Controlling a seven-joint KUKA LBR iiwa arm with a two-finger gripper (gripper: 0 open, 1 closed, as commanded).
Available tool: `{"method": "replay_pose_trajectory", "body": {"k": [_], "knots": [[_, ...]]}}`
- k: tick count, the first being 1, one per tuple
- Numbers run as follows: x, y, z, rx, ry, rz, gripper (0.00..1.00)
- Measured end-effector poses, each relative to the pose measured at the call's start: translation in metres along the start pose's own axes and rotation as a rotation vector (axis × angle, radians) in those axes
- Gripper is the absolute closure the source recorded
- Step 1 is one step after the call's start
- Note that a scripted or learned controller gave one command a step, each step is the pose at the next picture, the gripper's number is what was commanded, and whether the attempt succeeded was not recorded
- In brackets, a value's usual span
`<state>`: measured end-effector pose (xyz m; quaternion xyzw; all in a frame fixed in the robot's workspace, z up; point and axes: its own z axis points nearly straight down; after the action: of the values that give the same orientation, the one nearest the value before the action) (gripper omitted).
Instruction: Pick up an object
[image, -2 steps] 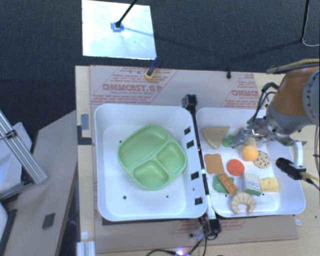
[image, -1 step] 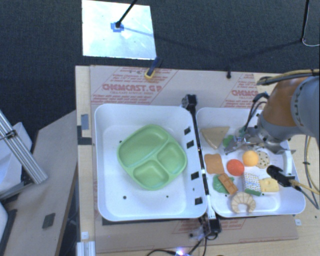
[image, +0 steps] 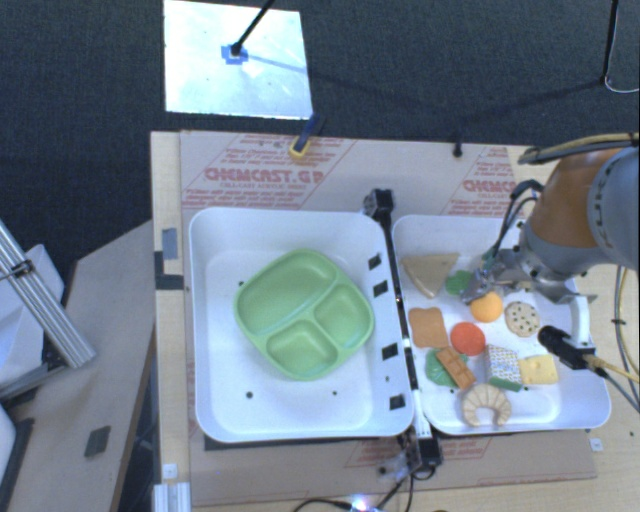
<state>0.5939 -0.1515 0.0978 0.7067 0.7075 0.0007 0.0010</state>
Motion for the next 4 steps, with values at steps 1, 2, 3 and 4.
{"method": "replay_pose_trajectory", "body": {"k": [1,2,3,4], "knots": [[-0.005,-0.001,-0.062,-0.002,-0.001,0.001,1.00],[0.002,0.005,-0.109,-0.002,0.000,-0.004,1.00],[0.002,0.006,-0.128,-0.002,0.000,-0.004,1.00],[0.045,0.022,-0.134,-0.001,0.001,-0.008,1.00]]}}
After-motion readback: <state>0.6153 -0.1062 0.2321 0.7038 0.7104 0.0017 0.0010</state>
